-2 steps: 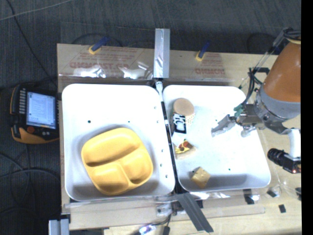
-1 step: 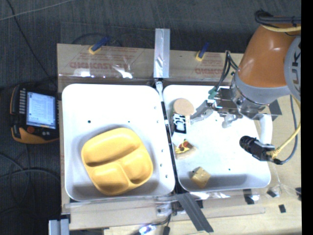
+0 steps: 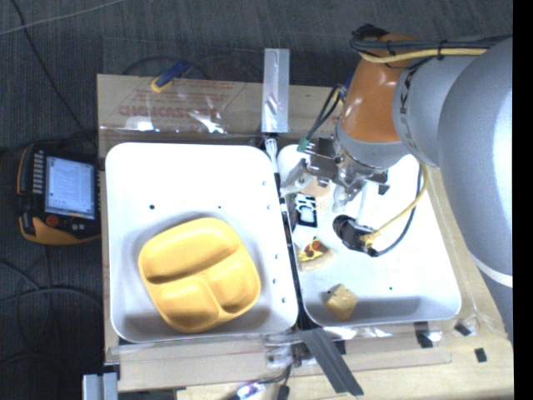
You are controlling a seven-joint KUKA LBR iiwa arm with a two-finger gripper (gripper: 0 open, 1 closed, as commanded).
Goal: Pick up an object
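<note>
Gripper [image 3: 321,192] low in right bin [image 3: 433,294], beside black-and-white item [image 3: 306,213] (likely target); finger state cannot be told. Tan block [image 3: 341,300] apart, untouched.

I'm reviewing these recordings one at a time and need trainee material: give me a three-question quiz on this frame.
1. True or false: the yellow tray lies in the left bin.
2. Which bin is the gripper over? A) left B) right
3. Fill in: the tan block lies nearer the bin's ____ edge, by picture position (top/bottom).

Key: 1 true; 2 B; 3 bottom.
</note>
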